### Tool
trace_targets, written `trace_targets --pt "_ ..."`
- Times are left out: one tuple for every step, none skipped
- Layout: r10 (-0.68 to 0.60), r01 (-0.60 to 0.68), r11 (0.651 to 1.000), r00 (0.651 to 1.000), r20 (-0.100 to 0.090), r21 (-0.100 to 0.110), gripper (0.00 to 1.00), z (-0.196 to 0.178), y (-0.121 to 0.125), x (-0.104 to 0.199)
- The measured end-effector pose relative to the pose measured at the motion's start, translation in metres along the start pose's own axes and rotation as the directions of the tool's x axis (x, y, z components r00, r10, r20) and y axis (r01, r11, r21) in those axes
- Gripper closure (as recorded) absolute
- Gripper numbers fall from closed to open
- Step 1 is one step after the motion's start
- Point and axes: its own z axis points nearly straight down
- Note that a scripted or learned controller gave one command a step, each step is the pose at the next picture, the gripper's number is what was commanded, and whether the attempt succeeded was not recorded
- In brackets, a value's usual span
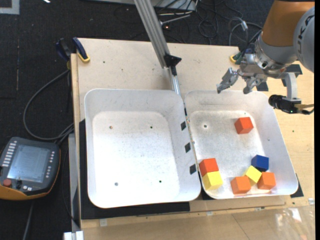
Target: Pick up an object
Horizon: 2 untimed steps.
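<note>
Six blocks lie in the right bin [278, 134], while the end effector [239, 84] hangs released and grasping nothing over that bin's far edge.

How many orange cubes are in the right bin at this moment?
4: one orange cube alone mid-bin, one touching a yellow cube, two near the front edge.
</note>
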Motion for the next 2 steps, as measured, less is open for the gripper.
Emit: trace_targets --pt "0.008 -0.008 1.000 1.000 0.000 0.008 0.00 0.100 -0.031 -0.052" --pt "0.000 0.000 1.000 1.000 -0.002 0.003 0.00 0.159 -0.016 -0.035"
